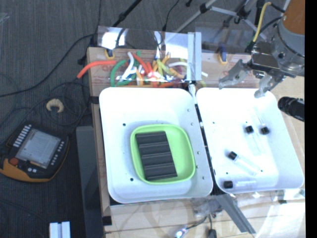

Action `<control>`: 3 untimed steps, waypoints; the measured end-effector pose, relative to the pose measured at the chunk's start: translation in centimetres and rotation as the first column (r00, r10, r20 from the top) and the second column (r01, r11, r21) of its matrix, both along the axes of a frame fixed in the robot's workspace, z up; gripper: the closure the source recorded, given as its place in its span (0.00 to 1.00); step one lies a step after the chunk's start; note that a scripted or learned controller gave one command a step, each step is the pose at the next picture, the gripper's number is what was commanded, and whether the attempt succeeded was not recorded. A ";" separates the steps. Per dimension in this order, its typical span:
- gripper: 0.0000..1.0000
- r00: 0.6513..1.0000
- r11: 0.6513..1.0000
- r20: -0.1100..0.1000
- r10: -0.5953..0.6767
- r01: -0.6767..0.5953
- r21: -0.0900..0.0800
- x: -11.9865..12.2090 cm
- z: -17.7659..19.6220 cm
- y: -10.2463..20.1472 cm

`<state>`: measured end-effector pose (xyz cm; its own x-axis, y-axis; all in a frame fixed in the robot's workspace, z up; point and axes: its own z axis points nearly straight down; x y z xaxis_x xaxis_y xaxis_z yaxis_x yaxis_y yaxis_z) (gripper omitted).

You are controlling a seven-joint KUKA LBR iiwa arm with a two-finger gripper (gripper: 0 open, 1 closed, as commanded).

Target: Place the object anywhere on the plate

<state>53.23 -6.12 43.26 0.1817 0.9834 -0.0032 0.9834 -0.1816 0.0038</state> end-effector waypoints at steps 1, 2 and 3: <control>0.00 0.998 0.998 -0.001 -0.063 0.063 0.001 -4.4 0.2 -2.2; 0.00 0.984 0.984 -0.002 -0.179 0.179 0.001 -4.8 0.2 -7.0; 0.00 0.997 0.997 -0.002 -0.073 0.073 0.000 -4.8 0.2 -9.0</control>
